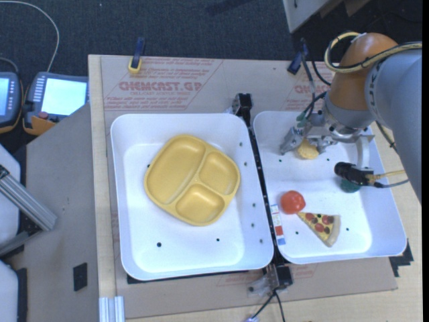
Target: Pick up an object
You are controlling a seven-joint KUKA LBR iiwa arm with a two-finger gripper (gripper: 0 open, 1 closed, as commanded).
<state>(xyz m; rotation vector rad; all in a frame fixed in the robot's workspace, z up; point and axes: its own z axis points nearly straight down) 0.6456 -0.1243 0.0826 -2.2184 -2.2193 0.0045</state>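
Observation:
My gripper (pixel 307 141) is low at the back of the right bin (pixel 382 243). It is open, and its fingers (pixel 289 144) stand on either side of a small pale yellow food piece (pixel 308 152) that lies on the bin floor. Nearer the front of the same bin are a red tomato (pixel 292 202) and a pizza slice (pixel 322 226). A small teal object (pixel 350 186) lies to the right, partly hidden under the robot's wrist fitting.
The left bin (pixel 134 247) holds a yellow divided plate (pixel 192 179) near its middle. A raised rim with black clips (pixel 258 180) separates the two bins. The arm (pixel 362 72) comes in over the right bin's back right corner.

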